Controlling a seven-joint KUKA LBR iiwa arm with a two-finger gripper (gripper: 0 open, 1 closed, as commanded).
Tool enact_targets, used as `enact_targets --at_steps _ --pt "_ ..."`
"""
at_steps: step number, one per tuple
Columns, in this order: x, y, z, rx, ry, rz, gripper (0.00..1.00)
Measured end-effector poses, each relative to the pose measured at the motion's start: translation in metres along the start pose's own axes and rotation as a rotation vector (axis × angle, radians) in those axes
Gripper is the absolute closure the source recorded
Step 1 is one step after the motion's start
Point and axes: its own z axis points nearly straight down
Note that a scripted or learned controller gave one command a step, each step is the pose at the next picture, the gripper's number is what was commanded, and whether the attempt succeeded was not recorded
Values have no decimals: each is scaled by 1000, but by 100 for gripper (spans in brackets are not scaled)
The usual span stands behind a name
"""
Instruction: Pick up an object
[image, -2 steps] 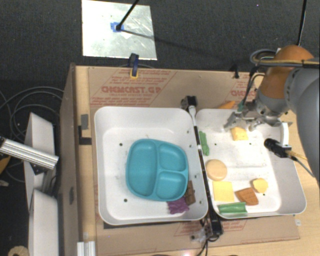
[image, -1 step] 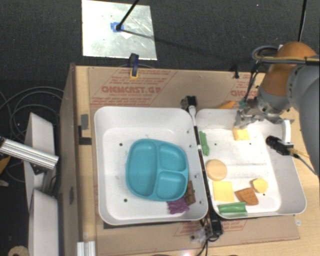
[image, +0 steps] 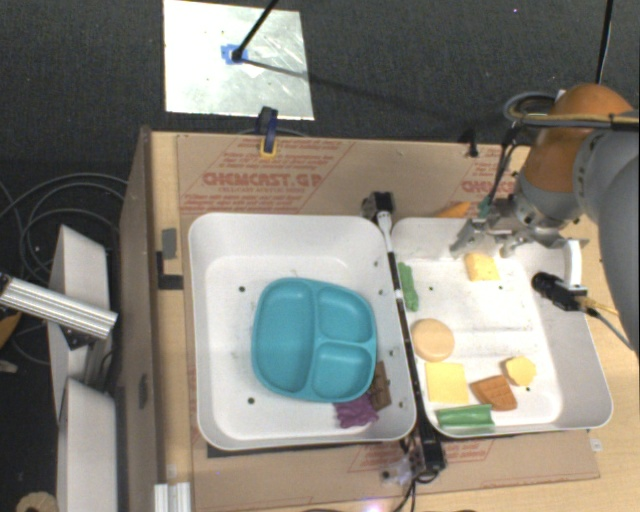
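Note:
My gripper (image: 487, 245) hangs over the far end of the right bin (image: 580, 385), open, its fingers spread. A small yellow block (image: 481, 267) lies on the bin floor just below and between the fingertips; nothing is held. Nearer in the same bin lie a round tan disc (image: 433, 340), a yellow square slice (image: 447, 381), an orange-brown piece (image: 494, 392), a small yellow chunk (image: 519, 371) and a green bar (image: 463, 418). A green stick (image: 407, 285) lies along the bin's left wall.
The left bin (image: 225, 300) holds a teal divided plate (image: 315, 340), with a purple piece (image: 352, 412) and a brown piece (image: 381, 388) at its near right corner. An orange item (image: 455, 210) sits behind the right bin's far rim.

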Motion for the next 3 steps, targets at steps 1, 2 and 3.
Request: enact_targets --at_steps 1,2,3 --pt "-12 -2 21 6 2 6 0" --pt "-12 3 3 -9 -1 2 100" --pt "-12 1 5 -5 -1 2 0"
